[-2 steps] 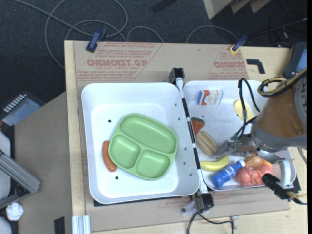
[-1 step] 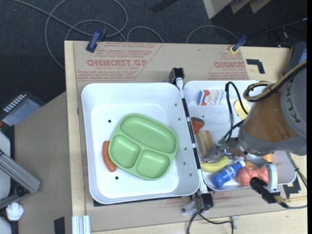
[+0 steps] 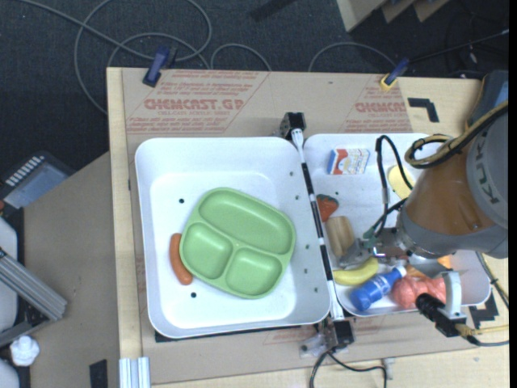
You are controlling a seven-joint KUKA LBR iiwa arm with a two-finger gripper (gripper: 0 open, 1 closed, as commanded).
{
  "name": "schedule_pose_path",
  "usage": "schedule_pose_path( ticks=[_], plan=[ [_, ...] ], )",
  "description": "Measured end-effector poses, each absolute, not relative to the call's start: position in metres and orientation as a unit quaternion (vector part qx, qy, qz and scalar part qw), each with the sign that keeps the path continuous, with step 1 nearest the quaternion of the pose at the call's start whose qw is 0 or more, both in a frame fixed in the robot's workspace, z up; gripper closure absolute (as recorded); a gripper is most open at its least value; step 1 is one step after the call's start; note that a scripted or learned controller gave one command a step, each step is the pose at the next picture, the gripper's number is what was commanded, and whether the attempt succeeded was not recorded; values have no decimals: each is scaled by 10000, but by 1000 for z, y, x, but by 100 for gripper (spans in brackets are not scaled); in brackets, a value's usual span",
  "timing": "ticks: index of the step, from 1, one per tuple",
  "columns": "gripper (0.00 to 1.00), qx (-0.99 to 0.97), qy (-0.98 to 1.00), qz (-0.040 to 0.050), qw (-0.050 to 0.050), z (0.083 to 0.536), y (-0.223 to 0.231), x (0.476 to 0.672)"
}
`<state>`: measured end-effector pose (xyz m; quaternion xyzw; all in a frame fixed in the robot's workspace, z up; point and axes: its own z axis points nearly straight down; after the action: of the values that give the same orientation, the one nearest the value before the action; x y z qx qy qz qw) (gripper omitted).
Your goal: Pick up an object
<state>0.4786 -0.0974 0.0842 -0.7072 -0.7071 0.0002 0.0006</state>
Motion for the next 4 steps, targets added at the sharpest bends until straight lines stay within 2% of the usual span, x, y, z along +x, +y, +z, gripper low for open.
schedule_pose_path(
  ticks=[4],
  plan=[
    [0,-7071,-7071,0,-2,84,-104,479]
  ],
)
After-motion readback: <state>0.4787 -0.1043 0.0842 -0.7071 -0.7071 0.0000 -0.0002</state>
